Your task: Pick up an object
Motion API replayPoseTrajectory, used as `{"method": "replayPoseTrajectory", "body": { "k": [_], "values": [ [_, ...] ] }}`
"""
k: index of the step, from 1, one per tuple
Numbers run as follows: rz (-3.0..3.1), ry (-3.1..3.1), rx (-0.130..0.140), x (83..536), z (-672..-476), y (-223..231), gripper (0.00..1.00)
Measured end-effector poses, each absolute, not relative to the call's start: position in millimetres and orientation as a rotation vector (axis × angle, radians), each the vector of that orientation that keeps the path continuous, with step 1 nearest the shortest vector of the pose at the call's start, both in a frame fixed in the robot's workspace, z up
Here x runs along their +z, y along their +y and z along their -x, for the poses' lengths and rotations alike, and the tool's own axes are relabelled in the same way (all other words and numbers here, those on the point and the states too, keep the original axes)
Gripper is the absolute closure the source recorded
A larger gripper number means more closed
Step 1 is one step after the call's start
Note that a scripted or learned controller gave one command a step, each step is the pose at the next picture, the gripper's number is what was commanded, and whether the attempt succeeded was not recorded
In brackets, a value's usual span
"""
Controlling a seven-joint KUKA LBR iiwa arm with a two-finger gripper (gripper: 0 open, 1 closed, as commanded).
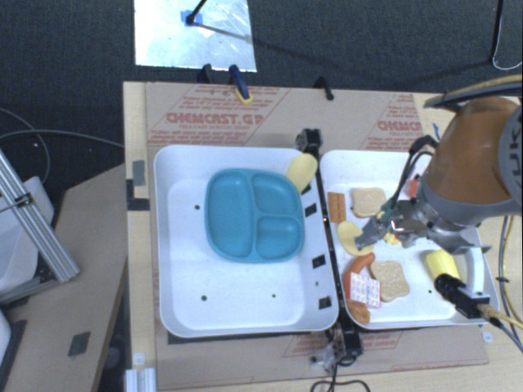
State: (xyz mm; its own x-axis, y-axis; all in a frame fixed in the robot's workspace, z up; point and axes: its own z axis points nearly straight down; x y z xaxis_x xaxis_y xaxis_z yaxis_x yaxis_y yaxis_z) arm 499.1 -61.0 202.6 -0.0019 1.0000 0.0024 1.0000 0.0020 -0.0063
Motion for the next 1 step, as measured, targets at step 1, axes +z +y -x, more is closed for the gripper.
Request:
{"method": "replayPoseTrajectory", "body": {
  "k": [1],
  "values": [
    [2.212,-2.232,-0.005,183.3,-539.2,-18.7,0.00]
  ]
}}
